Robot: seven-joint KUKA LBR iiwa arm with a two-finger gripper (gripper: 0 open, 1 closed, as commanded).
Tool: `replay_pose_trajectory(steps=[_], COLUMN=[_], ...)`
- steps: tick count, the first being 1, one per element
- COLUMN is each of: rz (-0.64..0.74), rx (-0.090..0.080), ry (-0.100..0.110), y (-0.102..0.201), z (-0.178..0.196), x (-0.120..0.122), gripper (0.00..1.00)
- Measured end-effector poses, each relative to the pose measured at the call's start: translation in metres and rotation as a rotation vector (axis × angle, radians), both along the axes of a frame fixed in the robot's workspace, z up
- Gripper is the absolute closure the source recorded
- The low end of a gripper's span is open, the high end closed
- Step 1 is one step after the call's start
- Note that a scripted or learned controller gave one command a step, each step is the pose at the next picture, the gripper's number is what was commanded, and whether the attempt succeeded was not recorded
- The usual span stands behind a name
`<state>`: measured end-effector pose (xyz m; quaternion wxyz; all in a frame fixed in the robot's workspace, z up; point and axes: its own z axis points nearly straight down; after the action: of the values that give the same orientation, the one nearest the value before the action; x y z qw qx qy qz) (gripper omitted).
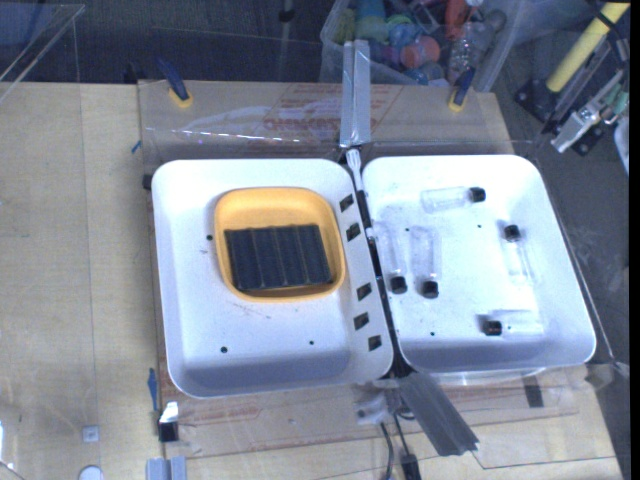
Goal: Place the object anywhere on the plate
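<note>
Plate (277, 204): an orange plate is sitting in the left bin (190, 298), carrying a dark ribbed block (278, 256).
Objects: five clear bottles with black caps (425, 258) are lying scattered in the right bin (560, 268), apart from the plate.
Worktop (70, 268): light wood is carrying both bins.

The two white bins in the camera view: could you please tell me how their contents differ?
The left bin holds one yellow plate with a dark ribbed insert; the right bin holds several small clear vials with black caps. The plate is opaque and broad; the vials are transparent, slim and scattered. Both bins are shallow and white.
</note>
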<state>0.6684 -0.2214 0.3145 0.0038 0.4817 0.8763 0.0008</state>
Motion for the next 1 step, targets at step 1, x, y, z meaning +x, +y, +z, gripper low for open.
replay_pose_trajectory(steps=[1], rz=[0.313], rx=[-0.002], ry=[-0.001], y=[-0.0004], z=[0.0302], x=[-0.0001], gripper=[1.0])
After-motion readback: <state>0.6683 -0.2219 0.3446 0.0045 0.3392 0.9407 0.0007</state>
